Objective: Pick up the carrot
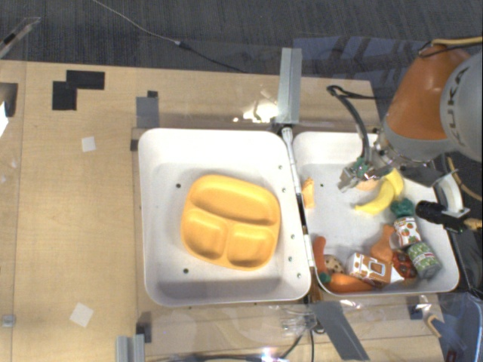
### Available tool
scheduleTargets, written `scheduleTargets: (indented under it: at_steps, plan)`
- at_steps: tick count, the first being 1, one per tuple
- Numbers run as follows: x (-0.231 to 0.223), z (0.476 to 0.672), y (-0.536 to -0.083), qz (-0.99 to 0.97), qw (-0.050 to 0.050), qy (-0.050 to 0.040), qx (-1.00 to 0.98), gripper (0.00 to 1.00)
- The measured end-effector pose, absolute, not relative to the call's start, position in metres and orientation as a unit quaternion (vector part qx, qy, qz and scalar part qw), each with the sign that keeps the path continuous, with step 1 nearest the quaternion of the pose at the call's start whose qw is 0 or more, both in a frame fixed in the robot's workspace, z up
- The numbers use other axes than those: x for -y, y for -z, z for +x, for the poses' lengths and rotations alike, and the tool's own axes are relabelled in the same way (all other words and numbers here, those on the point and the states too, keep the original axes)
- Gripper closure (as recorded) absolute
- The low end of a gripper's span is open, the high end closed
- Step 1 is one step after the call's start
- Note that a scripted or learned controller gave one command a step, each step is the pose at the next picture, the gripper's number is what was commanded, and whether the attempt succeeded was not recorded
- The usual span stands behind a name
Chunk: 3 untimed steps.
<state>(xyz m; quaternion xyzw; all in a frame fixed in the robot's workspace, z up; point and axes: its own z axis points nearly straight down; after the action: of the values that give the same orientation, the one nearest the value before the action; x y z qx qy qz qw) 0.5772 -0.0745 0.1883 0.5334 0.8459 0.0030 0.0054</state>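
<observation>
Gripper [353, 178] over the right bin [332, 153], near its back, just beside the banana [383, 194]; cannot tell how its jaws stand. Carrot [349, 282] lying at the bin's front edge, against a small carton [367, 267]. Yellow tray [229, 219] in the left bin [162, 194].

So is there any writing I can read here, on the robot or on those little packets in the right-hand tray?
"KU": large dark letters on the robot arm, cut off by the picture's edge.
Small carton in the right bin: printed front, too small and blurred to read.
Two small cans beside it: coloured labels, unreadable.
Yellow divided tray in the left bin: I see no text on it.
</observation>
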Motion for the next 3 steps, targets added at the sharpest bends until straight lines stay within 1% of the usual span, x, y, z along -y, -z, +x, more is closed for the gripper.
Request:
scheduleTargets:
  at_steps: [1, 2, 3]
  plan:
    - [0.117, 0.541, -0.238, 0.527, 0.006, -0.0017, -0.850, 1.00]
    - [0.117, 0.574, -0.132, 0.604, -0.001, 0.0006, -0.797, 1.00]
    - [0.107, 0.659, -0.097, 0.623, 0.001, -0.0007, -0.782, 1.00]
